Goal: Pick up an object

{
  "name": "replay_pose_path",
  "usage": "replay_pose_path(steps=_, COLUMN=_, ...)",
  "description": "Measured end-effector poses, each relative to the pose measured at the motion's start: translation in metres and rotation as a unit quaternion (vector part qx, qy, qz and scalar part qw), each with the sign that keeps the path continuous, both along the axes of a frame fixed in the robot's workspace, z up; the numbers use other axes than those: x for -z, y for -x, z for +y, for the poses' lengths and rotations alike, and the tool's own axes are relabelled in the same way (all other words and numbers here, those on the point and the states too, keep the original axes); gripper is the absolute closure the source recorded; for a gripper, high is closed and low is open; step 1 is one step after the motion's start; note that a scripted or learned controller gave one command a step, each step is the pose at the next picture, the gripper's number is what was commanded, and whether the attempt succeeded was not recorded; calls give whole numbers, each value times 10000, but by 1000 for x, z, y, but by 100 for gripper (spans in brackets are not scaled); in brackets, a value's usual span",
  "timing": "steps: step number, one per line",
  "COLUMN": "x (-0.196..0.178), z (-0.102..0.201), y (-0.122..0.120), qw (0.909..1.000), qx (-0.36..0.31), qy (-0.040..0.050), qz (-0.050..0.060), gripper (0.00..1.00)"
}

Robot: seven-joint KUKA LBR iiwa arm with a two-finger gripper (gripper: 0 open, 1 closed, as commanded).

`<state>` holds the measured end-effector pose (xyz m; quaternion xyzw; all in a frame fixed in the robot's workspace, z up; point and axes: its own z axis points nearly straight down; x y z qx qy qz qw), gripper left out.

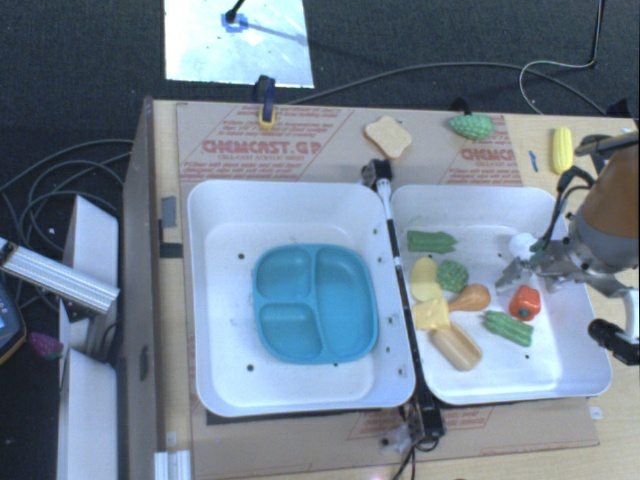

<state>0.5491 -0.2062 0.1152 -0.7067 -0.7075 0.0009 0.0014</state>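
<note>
Two shallow white bins sit side by side on the bench. The left bin (215, 268) holds a blue divided plate (314, 302), lying flat near its middle. Beyond the bins, on the bench board, lie a toast slice (388, 136), a green bumpy toy (472, 125) and a yellow corn cob (562, 149). The right bin (570, 368) carries a cluster of toy foods: a green pepper-like piece (431, 240) toward the back, a yellow pear shape (424, 277) beside a small green broccoli-like piece (452, 274), a yellow block (431, 313), an orange carrot-like piece (469, 298), a tan bread roll (456, 347), a green pickle (507, 328) and a red tomato (525, 303). The gripper (520, 271) hangs low over the bin's right part, just above and touching-close to the tomato; whether its tips are spread or closed cannot be told, and nothing is seen between them.
</note>
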Motion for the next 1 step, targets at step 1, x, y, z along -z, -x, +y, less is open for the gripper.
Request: replay_pose_path(steps=1, x=31, z=20, y=32, qw=10000, qx=0, qy=5, qz=-21, gripper=0)
